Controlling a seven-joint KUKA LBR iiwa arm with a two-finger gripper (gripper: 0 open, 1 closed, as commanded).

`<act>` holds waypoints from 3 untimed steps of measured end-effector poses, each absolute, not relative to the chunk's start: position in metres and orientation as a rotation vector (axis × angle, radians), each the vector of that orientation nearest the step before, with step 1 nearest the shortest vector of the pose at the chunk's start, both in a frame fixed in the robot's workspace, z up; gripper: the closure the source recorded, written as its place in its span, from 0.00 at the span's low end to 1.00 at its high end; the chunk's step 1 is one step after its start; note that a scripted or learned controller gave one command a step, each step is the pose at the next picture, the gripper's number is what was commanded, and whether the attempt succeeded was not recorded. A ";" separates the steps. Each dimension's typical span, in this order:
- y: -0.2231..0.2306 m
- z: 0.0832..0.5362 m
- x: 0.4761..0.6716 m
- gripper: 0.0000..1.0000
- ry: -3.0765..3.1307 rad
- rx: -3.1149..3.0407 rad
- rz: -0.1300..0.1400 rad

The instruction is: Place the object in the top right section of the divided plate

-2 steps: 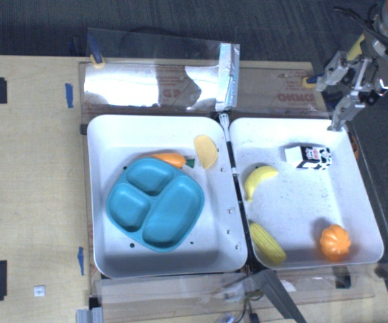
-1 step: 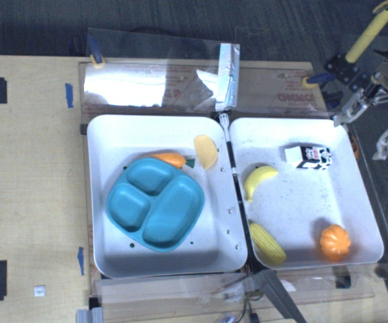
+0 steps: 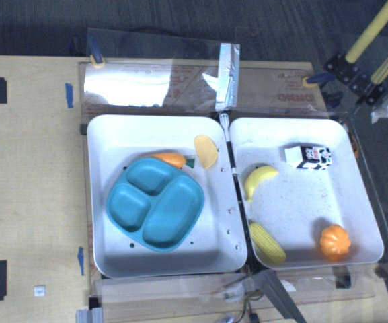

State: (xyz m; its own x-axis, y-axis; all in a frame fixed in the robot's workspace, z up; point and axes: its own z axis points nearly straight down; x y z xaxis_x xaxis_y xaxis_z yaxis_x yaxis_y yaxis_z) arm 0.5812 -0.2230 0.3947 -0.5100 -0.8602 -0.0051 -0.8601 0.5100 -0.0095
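A blue divided plate (image 3: 156, 204) lies in the left bin (image 3: 106, 140), turned at an angle, and its three sections hold nothing. An orange carrot (image 3: 169, 159) rests against the plate's upper rim. Just right of it a pale yellow piece (image 3: 206, 151) leans near the bin's right wall. The right bin (image 3: 355, 180) holds a yellow banana (image 3: 258, 179), a corn cob (image 3: 267, 242), an orange pumpkin (image 3: 335, 241) and a small black-and-white carton (image 3: 308, 157).
A clear plastic panel (image 3: 160, 79) with a metal strip (image 3: 228, 76) stands behind the bins. Yellow-and-black stand legs (image 3: 368, 39) sit at the upper right. Wooden bench surface (image 3: 29, 180) stretches to the left with black and blue tape marks.
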 end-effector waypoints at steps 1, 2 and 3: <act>-0.222 0.349 0.536 0.00 2.474 -1.932 0.002; -0.189 0.437 0.617 0.00 2.457 -1.944 -0.007; -0.138 0.379 0.615 0.00 2.444 -1.967 0.005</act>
